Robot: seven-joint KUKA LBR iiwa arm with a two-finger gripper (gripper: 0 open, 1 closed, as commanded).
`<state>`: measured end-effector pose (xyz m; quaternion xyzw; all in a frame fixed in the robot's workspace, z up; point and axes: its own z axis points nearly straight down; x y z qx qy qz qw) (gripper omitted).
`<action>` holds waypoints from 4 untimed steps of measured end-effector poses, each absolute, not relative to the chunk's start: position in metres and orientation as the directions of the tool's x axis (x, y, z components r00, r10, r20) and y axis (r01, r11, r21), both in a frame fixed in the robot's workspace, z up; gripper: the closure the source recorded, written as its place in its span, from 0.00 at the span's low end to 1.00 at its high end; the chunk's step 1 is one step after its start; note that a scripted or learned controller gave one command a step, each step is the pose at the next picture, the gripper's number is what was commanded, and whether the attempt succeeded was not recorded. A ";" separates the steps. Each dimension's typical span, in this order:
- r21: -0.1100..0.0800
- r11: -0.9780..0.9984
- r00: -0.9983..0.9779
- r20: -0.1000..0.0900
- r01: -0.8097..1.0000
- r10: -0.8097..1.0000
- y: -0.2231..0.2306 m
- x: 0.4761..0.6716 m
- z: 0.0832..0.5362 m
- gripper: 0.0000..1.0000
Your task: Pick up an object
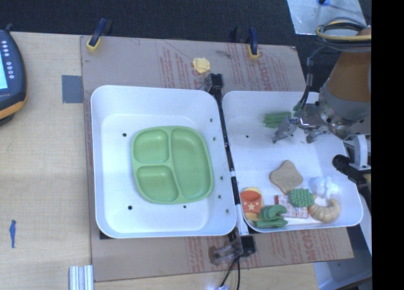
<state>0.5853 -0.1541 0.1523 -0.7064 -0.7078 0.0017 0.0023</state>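
My gripper (295, 135) hangs over the back part of the right bin (252, 156), open, with nothing between its two fingers. One fingertip (278, 137) points left and down. A small green leafy toy (275, 119) lies on the bin floor just left of the gripper, close to that finger. Nearer the front lie a tan bread slice (286, 175), a red and yellow packet (251, 202), a green pea pod (273, 215), a green broccoli piece (302, 196), a white lumpy piece (326, 187) and a brown croissant (325, 210).
The left bin (110, 156) holds a green divided plate (171, 164). A yellow scrap (201, 65) lies on the cardboard behind the bins. A handheld pendant (9, 74) rests at the far left. The arm's orange band (350, 74) rises at the right.
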 end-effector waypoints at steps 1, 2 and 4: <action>-0.003 -0.001 0.001 0.002 1.000 1.000 -0.166 0.513 0.091 0.00; 0.007 0.007 -0.007 -0.003 1.000 1.000 -0.178 0.617 0.093 0.00; -0.004 0.005 -0.005 0.000 1.000 1.000 -0.138 0.550 0.103 1.00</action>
